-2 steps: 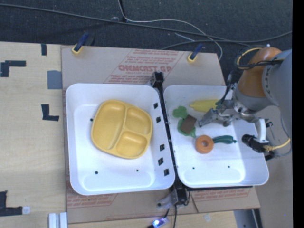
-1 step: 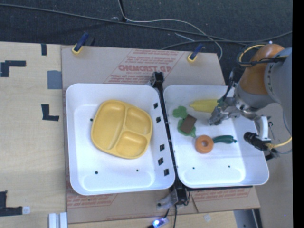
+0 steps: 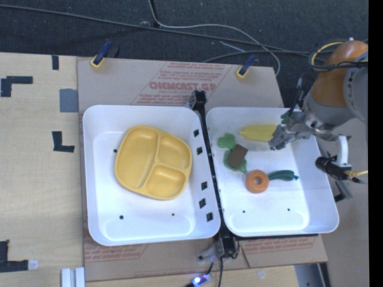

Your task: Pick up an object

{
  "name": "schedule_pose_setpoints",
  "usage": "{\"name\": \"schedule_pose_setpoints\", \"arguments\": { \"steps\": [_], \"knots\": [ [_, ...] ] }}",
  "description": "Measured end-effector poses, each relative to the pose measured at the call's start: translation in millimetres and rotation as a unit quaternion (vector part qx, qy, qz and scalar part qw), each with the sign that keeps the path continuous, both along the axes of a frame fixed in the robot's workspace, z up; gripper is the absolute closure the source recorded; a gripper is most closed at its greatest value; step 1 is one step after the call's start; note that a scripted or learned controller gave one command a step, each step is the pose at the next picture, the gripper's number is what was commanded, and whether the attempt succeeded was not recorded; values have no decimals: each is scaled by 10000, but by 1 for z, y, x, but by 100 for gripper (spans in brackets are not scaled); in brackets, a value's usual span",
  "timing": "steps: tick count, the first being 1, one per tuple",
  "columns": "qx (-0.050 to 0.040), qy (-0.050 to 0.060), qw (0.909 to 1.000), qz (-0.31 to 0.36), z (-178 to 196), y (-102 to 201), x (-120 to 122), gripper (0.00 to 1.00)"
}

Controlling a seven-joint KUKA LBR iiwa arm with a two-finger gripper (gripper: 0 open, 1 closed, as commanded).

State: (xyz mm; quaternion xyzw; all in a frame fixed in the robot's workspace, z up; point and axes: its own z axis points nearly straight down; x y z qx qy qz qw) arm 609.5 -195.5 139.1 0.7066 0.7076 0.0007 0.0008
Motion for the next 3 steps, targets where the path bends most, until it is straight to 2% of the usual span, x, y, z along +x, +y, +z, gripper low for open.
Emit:
{"name": "schedule_pose_setpoints", "arguments": {
  "steps": [2, 3],
  "knots": [
    [-2, -7, 10000, 3, 86, 6, 0, 100],
    [7, 13, 10000, 24, 95, 60, -3, 100]
  ]
}}
